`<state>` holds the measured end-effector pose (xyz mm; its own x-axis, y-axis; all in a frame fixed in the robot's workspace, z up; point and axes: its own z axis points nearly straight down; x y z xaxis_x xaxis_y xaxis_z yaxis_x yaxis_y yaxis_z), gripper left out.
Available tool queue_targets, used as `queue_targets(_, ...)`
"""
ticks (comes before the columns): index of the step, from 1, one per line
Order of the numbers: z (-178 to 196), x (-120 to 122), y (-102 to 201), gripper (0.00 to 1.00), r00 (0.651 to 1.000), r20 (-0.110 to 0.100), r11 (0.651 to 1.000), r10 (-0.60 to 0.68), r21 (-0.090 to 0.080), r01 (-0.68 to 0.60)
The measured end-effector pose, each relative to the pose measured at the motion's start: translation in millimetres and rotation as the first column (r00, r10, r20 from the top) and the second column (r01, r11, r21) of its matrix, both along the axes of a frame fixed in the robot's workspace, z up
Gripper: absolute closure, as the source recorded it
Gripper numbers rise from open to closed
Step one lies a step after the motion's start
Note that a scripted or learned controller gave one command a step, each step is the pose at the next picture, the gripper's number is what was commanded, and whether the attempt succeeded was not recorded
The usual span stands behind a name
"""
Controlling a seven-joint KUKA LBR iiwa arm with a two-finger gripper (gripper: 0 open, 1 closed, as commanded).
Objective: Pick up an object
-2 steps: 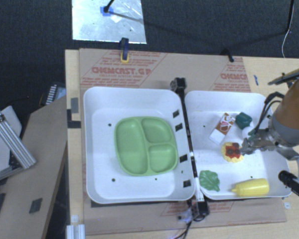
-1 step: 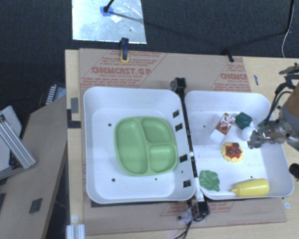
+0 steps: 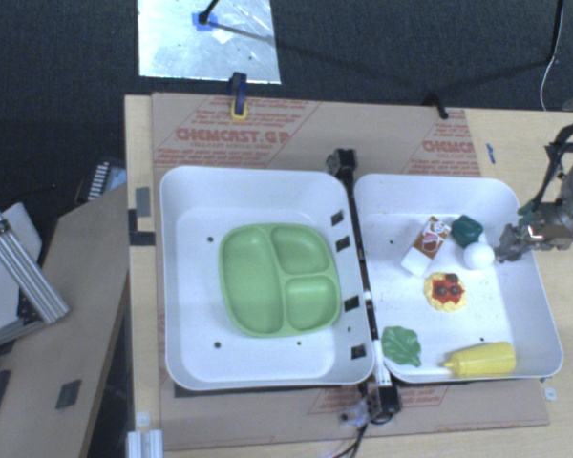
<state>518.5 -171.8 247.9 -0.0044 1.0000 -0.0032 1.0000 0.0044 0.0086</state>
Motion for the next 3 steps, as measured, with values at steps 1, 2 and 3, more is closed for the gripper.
queue_targets(1, -10.3, -4.3, 51.7, 1.00, 1.000, -0.007, 1.000, 0.005, 0.004, -0.005)
queue_targets(2, -11.8, -3.1, 116.0, 1.00, 1.000, -0.007, 1.000, 0.007, 0.006, -0.007)
queue_targets(3, -4.6, 3.0, 173.8, 1.00, 1.000, -0.007, 1.000, 0.007, 0.006, -0.007)
